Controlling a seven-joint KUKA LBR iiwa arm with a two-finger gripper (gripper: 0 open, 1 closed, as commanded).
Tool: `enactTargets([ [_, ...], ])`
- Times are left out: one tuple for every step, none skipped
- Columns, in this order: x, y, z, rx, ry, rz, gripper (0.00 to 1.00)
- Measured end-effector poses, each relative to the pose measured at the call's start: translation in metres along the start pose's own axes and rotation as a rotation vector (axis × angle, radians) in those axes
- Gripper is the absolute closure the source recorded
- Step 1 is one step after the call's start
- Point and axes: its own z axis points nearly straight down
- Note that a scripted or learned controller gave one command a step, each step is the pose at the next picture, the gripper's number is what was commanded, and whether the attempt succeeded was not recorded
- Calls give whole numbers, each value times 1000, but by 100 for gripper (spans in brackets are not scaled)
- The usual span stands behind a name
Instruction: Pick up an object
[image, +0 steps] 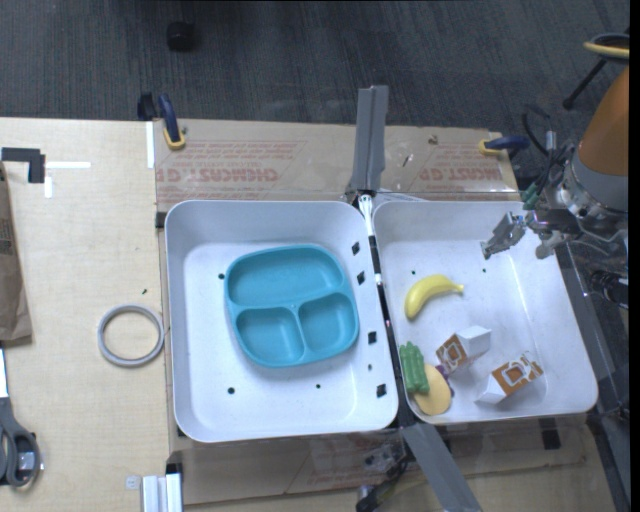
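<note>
The brown cardboard sheet (330, 165) behind the bins has red letters, but they are upside down and too blurry to read.

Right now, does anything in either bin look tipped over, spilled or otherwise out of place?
Nothing looks spilled or broken. In the right bin, two small cartons lie tipped at angles, and the banana lies loose nearby. The blue divided plate sits slightly skewed in the left bin.

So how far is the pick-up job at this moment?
Nothing looks picked yet. The yellow plastic banana, two small white cartons and the green-and-yellow toy all lie in the right white bin. The two-finger gripper sits over that bin's upper right part, above the banana. Reaching, grasping and lifting remain.
</note>
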Motion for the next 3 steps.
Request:
enactTargets([
  [39, 16, 95, 1, 0, 64, 0],
  [74, 3, 128, 1, 0, -13, 0],
  [77, -19, 127, -1, 0, -288, 0],
])
